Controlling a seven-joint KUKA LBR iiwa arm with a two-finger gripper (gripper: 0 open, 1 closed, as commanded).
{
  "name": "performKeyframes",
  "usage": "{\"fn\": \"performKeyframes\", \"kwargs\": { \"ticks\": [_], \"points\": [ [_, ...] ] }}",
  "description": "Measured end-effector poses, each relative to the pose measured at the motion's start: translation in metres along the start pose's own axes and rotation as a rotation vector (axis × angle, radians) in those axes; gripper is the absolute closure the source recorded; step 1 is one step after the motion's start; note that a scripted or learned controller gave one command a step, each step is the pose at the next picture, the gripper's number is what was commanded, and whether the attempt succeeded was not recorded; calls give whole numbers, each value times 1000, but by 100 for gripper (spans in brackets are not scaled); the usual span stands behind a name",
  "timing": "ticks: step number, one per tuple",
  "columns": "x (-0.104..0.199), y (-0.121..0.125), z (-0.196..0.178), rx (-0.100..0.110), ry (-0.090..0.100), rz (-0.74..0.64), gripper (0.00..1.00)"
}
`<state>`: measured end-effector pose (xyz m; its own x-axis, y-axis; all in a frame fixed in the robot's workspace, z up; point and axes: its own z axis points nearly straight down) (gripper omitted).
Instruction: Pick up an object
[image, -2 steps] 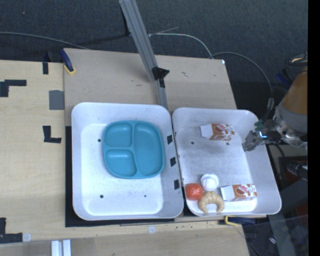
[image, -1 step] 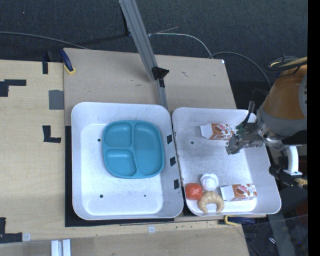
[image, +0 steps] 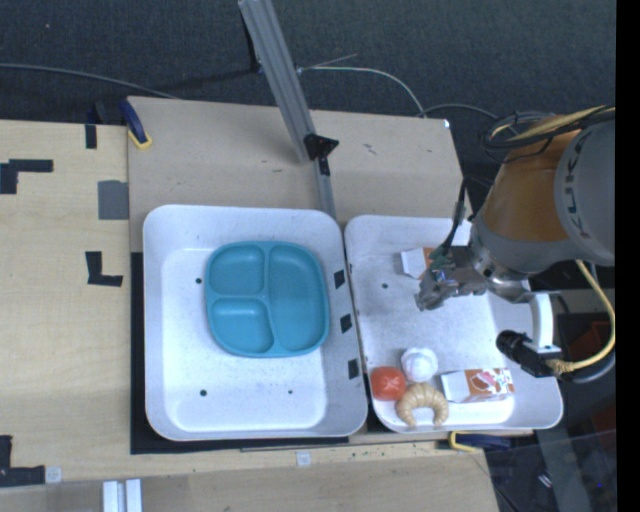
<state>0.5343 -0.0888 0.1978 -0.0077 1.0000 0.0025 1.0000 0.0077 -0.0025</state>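
Observation:
My gripper (image: 432, 294) hangs over the upper middle of the right bin (image: 390, 240), reaching in from the right. A small white and orange packet (image: 413, 262) lies just up and left of it, partly hidden by the wrist. Along the bin's front edge lie a red tomato (image: 388, 382), a white round object (image: 419, 362), a tan croissant (image: 423, 403) and a white and red box (image: 479, 384). I see nothing held under the gripper.
The left bin (image: 165, 300) holds a blue divided plate (image: 267, 298). A grey metal pole (image: 290, 85) slants down to the bins' back edge. The arm's grey and orange body (image: 540, 200) covers the right bin's far right side.

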Motion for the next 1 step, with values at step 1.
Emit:
{"fn": "performKeyframes", "kwargs": {
  "ticks": [1],
  "points": [
    [50, 1, 0, 0, 0, 0, 100]
  ]
}}
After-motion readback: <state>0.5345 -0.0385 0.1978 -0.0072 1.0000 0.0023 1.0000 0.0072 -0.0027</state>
